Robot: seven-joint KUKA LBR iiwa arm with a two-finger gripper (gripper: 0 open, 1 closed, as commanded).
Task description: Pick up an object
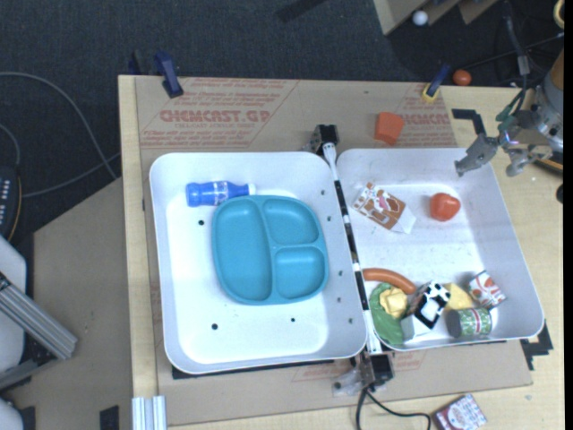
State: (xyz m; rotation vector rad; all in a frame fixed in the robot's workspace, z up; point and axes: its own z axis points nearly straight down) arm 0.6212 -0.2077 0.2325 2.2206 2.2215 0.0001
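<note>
The gripper [494, 153] is hovering at the right bin's [515, 240] two o'clock rim, its fingers spread and pinching nothing. A red ball, possibly a tomato [444, 206], is lying just at its seven o'clock. A snack packet [379, 206] is sitting at the tomato's nine o'clock. A blue divided plate [269, 246] is resting in the left bin [179, 312], a blue bottle [213, 192] at its eleven o'clock.

The gripper [494, 154] hangs over the right bin's [510, 240] far right corner. Left of it lie a tomato [444, 206] and a snack packet [380, 206]. The left bin [179, 267], farther left, holds a divided plate [269, 247] and a bottle [215, 192].
</note>
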